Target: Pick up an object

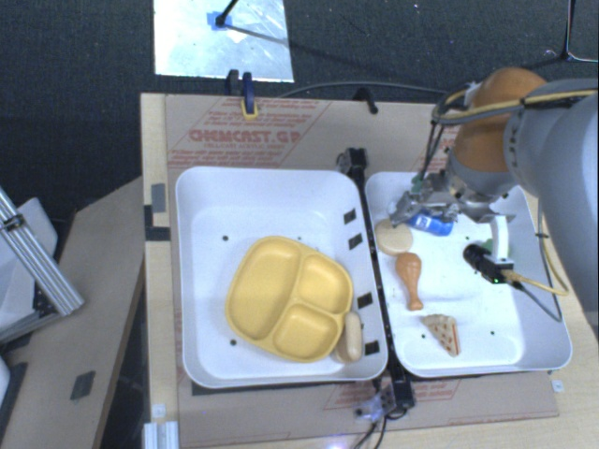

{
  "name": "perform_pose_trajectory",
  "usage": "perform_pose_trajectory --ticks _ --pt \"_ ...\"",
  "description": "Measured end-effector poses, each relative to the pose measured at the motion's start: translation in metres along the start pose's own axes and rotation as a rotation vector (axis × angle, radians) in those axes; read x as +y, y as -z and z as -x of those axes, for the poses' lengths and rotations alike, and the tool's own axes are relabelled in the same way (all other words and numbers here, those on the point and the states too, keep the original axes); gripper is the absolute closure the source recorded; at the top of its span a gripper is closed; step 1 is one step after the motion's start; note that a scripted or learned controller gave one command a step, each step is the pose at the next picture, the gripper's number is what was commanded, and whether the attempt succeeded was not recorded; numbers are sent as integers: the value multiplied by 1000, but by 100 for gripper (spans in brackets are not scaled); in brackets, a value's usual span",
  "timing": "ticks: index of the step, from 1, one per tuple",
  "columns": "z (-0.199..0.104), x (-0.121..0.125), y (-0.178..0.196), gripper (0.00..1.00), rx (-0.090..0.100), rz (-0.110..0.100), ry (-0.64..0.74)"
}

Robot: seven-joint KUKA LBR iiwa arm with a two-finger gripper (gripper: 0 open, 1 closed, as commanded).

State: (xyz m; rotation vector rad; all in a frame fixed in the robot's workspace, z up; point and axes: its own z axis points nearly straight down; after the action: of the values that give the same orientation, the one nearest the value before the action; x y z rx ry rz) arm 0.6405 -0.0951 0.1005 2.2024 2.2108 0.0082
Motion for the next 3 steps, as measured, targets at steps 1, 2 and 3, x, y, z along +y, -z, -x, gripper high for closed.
perform_pose_trajectory --ticks 1,2,3 --pt "1 3 17 100 0 9 0" --pt "10 8 79 100 10 -11 -2" --pt "14 12 144 100 9 -9 0"
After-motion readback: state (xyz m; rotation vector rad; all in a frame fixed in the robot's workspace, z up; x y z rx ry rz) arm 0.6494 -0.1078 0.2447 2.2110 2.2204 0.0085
